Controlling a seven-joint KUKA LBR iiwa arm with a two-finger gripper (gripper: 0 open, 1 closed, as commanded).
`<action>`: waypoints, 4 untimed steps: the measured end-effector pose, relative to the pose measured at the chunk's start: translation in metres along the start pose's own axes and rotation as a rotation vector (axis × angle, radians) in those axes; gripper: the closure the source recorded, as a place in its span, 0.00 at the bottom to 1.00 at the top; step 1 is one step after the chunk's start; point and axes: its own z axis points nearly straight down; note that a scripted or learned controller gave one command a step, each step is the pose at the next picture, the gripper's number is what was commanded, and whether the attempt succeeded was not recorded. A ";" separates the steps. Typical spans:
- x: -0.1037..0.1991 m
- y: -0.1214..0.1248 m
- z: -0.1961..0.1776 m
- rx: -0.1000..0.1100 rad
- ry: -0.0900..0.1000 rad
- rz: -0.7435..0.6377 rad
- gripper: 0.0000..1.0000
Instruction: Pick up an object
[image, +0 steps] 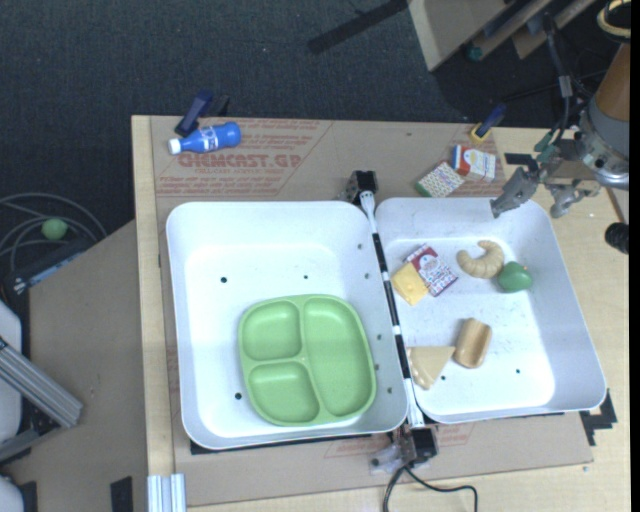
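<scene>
The right bin (560, 330) holds a tan croissant (483, 258), a green rounded piece (515, 277), a red and white packet (431, 270), a yellow block (408, 285), a brown bread piece (472, 342) and a pale wedge (428, 365). My gripper (535, 198) hangs over the bin's far right corner, above and to the right of the croissant. It is open, its two fingers spread wide apart with nothing between them.
The left bin (200, 250) holds a green divided plate (303, 358). On the bench behind the bins lie a blue bottle (205, 138), two small cartons (458, 172) and a blue clip (488, 122). Cables lie at the far left.
</scene>
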 end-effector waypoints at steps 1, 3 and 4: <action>-0.003 -0.029 0.150 -0.014 0.006 -0.006 0.00; 0.041 -0.074 0.174 0.002 0.001 -0.001 0.00; 0.020 -0.144 0.174 0.002 0.000 0.002 0.00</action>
